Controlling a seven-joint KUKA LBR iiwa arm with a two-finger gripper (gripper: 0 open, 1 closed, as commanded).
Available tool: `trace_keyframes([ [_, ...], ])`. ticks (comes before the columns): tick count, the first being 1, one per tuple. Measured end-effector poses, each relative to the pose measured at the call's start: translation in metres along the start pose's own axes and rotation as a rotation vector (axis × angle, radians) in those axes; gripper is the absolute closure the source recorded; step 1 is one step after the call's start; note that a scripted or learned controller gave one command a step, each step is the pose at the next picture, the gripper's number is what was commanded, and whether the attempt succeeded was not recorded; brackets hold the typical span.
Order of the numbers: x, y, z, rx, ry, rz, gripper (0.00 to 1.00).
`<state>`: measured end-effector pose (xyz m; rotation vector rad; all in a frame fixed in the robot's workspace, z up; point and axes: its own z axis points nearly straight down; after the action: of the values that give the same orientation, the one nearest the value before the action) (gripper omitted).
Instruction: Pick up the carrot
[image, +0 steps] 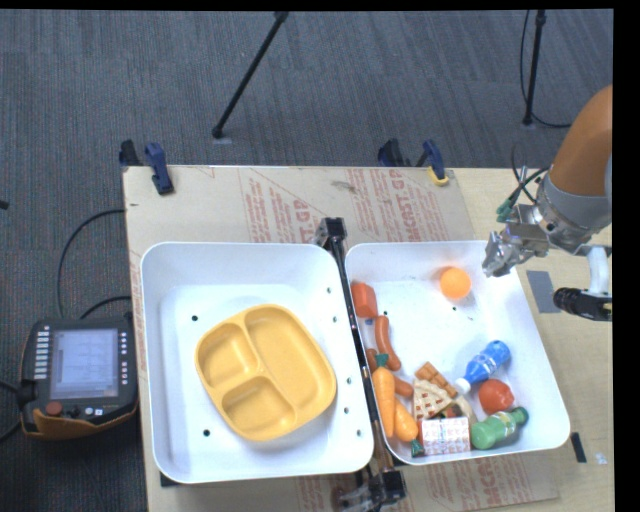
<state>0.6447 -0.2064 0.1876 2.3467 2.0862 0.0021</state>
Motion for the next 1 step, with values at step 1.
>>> trace_keyframes([
  [1, 0.0054, -0.0854, 0.1002, 0.003, 0.001, -0.311, 1.00],
])
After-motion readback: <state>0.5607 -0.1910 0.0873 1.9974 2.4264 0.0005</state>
